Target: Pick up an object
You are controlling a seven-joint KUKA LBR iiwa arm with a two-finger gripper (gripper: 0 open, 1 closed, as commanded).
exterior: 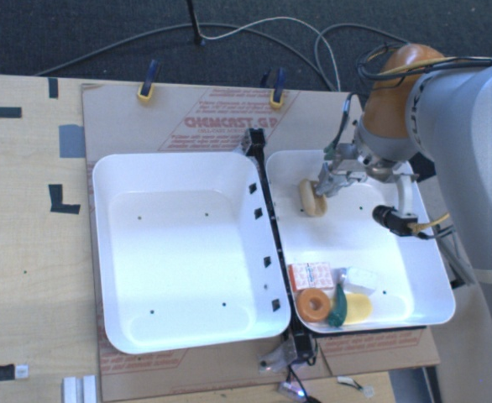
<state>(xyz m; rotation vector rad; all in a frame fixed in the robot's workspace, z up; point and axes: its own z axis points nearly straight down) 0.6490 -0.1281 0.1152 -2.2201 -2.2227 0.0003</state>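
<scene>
An overhead, slanted view shows a pale wooden bench (28, 225) with dark tape marks along the left of the frame. On it lies a sheet of brown cardboard (221, 116) with red printed lettering, held at its upper edge by two clamps with yellow and blue parts, one (148, 84) at upper left and one (277, 91) near the centre top. Two shallow white bins sit side by side on the cardboard. The left bin (179, 250) fills the middle of the frame, its floor showing a few small dark dots. A black divider strip (267, 233) runs between the two bins from upper centre to lower centre. The right bin (414, 292) holds several small things: a tan, rounded wooden-looking block (311, 198) lies in its upper left part, and a cluster sits along its lower edge, made up of a red and white packet (311, 274), an orange ring-shaped roll (315, 305), a green item (339, 307) and a yellow item (358, 308). The grey arm (456, 141), with its orange band (397, 91), reaches in from the upper right. Its gripper (330, 181) hangs low over the upper part of the right bin, its tip just beside the tan block; whether it grips the block, or how wide it stands, cannot be told from this view. Thin cables (254, 32) trail across the dark floor at the top.
</scene>
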